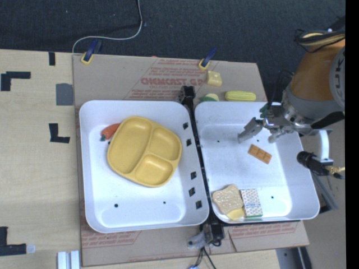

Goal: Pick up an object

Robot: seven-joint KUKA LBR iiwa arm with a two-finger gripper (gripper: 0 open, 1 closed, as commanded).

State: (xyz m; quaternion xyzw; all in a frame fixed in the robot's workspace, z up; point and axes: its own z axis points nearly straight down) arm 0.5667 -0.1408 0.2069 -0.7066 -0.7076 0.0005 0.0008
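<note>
My gripper [261, 134] hangs over the upper right part of the right bin [224, 172], its two fingers spread apart with nothing between them. Just below it, to the right, a small brown waffle-like piece [259, 154] lies on the bin floor. At the bin's front edge sit a slice of toast [227, 200] with a yellow bit and a small green-and-white box [252, 202]. The left bin [92, 200] holds a yellow divided plate [145, 151], with an orange carrot-like piece [110, 130] poking out at its upper left.
Behind the bins on the cardboard lie a yellow corn cob [240, 96], a yellow block [213, 78] and a small green item [209, 98]. Clamps [90, 52] hold the cardboard's back edge. A black divider [193, 150] runs between the bins.
</note>
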